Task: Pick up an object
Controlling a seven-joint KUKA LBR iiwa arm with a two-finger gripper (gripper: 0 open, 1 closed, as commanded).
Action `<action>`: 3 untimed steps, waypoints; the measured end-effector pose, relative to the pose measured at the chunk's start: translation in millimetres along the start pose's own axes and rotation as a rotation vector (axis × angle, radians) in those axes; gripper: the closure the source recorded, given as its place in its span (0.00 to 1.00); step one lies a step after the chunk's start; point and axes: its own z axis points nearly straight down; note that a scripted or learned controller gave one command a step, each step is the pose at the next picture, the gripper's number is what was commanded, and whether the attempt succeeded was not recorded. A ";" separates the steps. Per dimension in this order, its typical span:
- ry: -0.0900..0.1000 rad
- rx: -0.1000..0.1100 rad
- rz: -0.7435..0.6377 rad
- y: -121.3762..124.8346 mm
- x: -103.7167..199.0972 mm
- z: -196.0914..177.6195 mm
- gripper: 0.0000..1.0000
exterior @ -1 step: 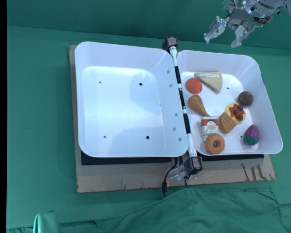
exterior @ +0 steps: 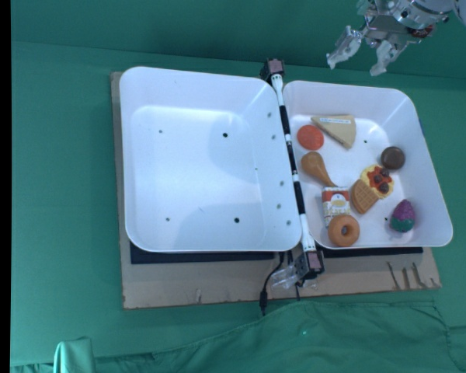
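Toys crowd the right bin point(exterior: 419, 123), well below and apart from the gripper point(exterior: 363, 55), which hangs above the bench near the top right of the camera view, past that bin's far rim. Its two pale fingers point(exterior: 342, 50) are spread, with bare green cloth showing between them, so the claw is released and grasps nothing. Nearest to it among the toys lies a sandwich wedge point(exterior: 335, 129), tan with a pale face, near the far wall of the bin. Just beside the wedge, toward the divider, sits a round red slice point(exterior: 311, 137). Below that comes a drumstick point(exterior: 318, 167), lying at a slant. A small red and white carton point(exterior: 335, 203) stands beneath the drumstick, touching a ring doughnut point(exterior: 343, 230) at the near wall. Beside the carton lie a waffle cone point(exterior: 364, 196) and a yellow tart with dark red berries point(exterior: 378, 180), these two touching. A brown ball point(exterior: 392, 158) rests near the right wall, and a pink and green egg-shaped fruit point(exterior: 402, 216) sits in the near right corner. The left bin point(exterior: 140, 92) lies alongside, parted from the right by a black and white bar point(exterior: 290, 155).
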 end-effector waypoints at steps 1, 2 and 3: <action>0.000 0.005 0.000 0.2 5.2 57.9 0.00; -0.001 0.005 0.000 5.7 2.0 116.4 0.00; 0.002 0.015 -0.004 5.4 0.0 159.2 0.00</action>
